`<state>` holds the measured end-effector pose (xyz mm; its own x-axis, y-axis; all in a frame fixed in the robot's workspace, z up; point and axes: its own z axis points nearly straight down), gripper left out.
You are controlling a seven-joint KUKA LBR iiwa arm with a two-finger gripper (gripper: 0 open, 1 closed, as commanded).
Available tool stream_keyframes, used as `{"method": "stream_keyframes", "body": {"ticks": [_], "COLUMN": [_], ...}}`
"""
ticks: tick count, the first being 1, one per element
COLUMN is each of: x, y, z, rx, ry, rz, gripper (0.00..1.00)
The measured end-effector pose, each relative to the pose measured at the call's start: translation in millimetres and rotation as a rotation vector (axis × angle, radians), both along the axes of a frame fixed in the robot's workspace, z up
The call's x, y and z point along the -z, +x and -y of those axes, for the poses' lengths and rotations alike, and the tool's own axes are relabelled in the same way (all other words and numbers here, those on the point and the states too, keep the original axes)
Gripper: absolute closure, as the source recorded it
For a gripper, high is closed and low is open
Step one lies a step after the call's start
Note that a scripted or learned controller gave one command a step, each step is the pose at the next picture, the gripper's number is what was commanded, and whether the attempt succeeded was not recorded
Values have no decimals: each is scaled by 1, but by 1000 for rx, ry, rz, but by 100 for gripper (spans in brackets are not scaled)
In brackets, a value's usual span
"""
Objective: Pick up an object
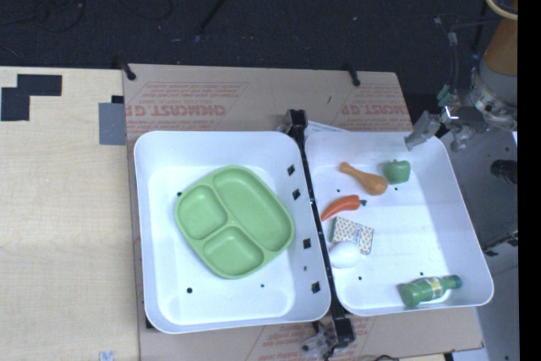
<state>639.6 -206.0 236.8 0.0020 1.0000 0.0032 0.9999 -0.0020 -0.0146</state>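
At the right bin's (473, 249) far right corner the gripper (439, 127) hangs with nothing in it; its spread I cannot tell. Nearest lie the apple (396, 172), drumstick (364, 177) and carrot (341, 205). No pick has begun.

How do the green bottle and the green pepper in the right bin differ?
The bottle is long and lies on its side by the near rim; the pepper is small, round and sits near the far rim. The bottle has a pale label; the pepper is plain. Both are green.
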Motion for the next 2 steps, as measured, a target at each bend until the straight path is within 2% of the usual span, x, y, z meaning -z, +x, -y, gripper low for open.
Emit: {"method": "stream_keyframes", "body": {"ticks": [1,2], "x": [-9,55], "y": [3,4], "z": [0,0], "rx": [-2,-2], "ry": [-3,-2], "rz": [14,8], "gripper": [0,0]}}
